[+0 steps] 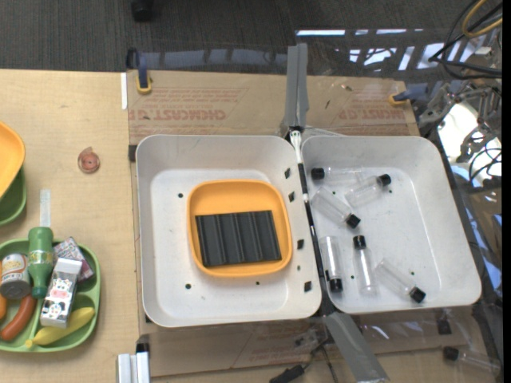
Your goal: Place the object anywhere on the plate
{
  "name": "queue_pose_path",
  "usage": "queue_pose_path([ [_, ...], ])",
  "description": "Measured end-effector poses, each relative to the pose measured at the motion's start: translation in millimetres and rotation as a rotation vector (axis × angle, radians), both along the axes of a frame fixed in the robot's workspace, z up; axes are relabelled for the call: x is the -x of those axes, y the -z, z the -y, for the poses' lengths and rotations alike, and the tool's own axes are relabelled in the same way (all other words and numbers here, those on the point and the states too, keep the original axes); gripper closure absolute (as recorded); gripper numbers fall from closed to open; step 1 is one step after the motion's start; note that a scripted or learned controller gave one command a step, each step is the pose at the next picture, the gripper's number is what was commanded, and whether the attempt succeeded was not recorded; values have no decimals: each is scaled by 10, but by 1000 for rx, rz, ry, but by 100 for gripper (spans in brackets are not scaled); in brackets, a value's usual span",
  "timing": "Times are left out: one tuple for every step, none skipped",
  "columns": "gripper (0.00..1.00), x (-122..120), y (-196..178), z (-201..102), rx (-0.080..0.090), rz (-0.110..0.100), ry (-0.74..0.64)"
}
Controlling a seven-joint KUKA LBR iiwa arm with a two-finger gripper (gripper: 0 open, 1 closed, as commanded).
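The orange plate (209, 200) in the left bin (160, 278) carries a dark ribbed slab (239, 239). The black-capped vials (335, 211) lie loose in the right bin (447, 214) (pick-up still pending, I judge). Next, one vial needs grasping; the tool's state cannot be told.

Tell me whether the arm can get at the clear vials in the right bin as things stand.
Probably yes. The vials lie loose and uncovered in the shallow right bin, on the side the arm reaches in from. One vial hugs the bin's left wall, which could crowd the fingers.
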State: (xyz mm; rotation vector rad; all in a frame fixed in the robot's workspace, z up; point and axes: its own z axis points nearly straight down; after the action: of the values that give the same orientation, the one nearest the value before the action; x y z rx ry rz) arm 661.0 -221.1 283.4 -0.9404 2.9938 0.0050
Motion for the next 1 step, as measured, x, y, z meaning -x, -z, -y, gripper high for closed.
queue_pose_path([
  [0,0,-147,-1,0,1,-298],
])
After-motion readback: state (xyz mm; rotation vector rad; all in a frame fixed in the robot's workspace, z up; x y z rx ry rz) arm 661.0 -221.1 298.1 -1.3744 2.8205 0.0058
